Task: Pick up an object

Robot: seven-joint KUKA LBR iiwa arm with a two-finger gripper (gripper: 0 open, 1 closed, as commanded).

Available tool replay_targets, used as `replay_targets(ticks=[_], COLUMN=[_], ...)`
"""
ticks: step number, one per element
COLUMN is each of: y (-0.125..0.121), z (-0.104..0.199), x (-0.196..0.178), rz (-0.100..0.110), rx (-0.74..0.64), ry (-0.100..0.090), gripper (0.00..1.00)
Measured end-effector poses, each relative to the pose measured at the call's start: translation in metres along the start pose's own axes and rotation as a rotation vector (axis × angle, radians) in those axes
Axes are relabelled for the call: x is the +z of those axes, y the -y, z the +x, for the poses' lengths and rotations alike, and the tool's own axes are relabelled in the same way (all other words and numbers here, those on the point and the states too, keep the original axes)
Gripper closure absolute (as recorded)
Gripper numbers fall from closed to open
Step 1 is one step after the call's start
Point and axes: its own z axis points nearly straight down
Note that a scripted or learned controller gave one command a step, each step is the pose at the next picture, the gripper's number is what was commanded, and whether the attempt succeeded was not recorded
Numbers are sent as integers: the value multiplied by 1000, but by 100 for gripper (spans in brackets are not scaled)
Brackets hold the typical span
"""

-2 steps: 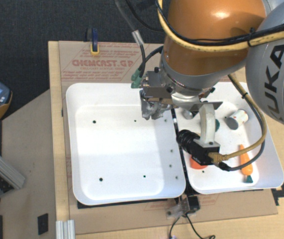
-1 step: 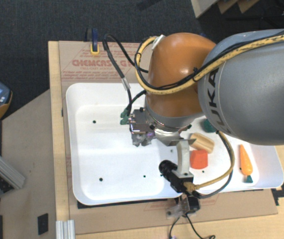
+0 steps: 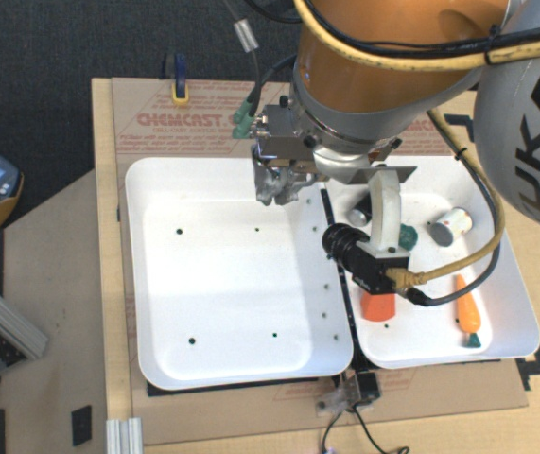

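One fixed camera above the bench (image 3: 109, 253), looking down at a slant, both bins (image 3: 222, 282) in frame, arm (image 3: 411, 36) close under the lens, entering from right

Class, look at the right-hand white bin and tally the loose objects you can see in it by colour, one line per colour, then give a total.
Orange: 2, a marker-like stick and a small cup-like piece, partly behind the cable.
Teal: 1, a small piece beside the arm.
White and grey: 1, a small cylinder.
Total: 4 visible; the arm may hide more.
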Motion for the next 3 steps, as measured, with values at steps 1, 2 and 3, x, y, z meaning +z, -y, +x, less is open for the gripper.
replay_targets(ticks=[1,2,3], y=[0,2,5], z=[32,26,-2], x=[-56,13,128], rz=[11,28,31], rx=[1,7,9], ry=[5,13,15], gripper=[100,100,100])
